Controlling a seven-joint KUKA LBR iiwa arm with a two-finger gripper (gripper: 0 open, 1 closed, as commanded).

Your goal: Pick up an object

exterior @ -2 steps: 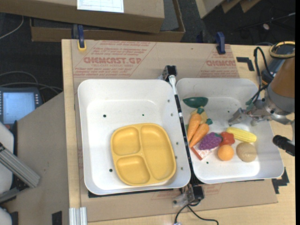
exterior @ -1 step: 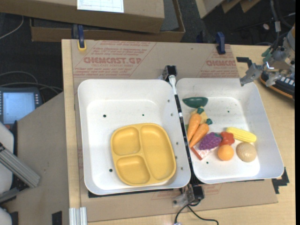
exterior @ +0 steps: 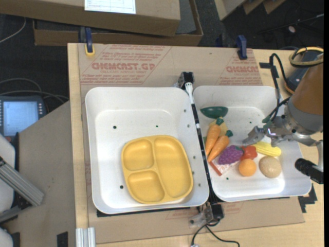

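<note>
The right bin (exterior: 241, 98) holds several toy foods. Two orange carrots (exterior: 215, 142) lie at its left side, with purple grapes (exterior: 230, 154) just below them. A red tomato (exterior: 250, 151), an orange (exterior: 247, 168), a yellow corn cob (exterior: 268, 150) and a beige potato (exterior: 270, 166) cluster at the lower right. A dark green piece (exterior: 214, 110) lies near the bin's top left. My gripper (exterior: 259, 135) hangs over the right bin, just above the tomato and the corn cob, with the arm (exterior: 308, 99) reaching in from the right. I see nothing held in it.
The left bin (exterior: 103, 117) carries a yellow divided plate (exterior: 157, 169) in its lower middle. A black rod (exterior: 194, 118) runs along the seam between the bins. Blue clamps (exterior: 240, 46) hold the board at the back edge.
</note>
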